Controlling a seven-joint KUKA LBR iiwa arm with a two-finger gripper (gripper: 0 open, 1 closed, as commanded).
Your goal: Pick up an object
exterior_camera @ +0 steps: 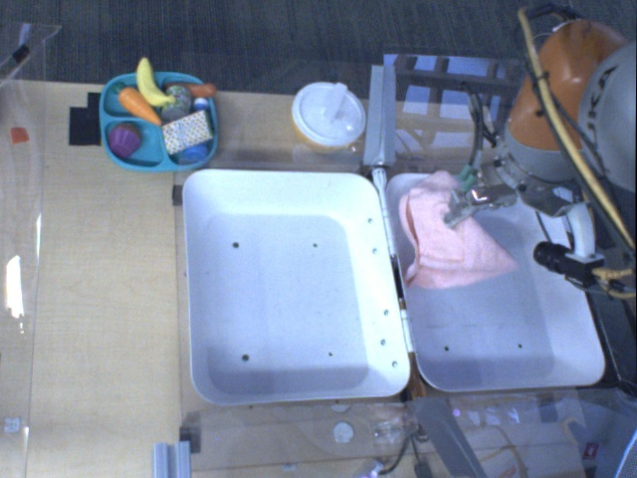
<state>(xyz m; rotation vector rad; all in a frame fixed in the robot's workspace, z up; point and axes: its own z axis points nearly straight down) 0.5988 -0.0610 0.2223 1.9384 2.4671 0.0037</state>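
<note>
A soft, light, crumpled pink cloth (448,235) is touched directly beneath the gripper (466,205), whose state cannot be told; a raised fold is best pinched.

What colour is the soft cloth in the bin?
The cloth is pale pink. The camera view shows it bunched in the right bin, near the gripper.

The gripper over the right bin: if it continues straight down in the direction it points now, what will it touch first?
Most likely the pink cloth. The gripper sits over the cloth's upper right part in the right bin. Its height above the cloth is hard to judge from this slanted view.
</note>
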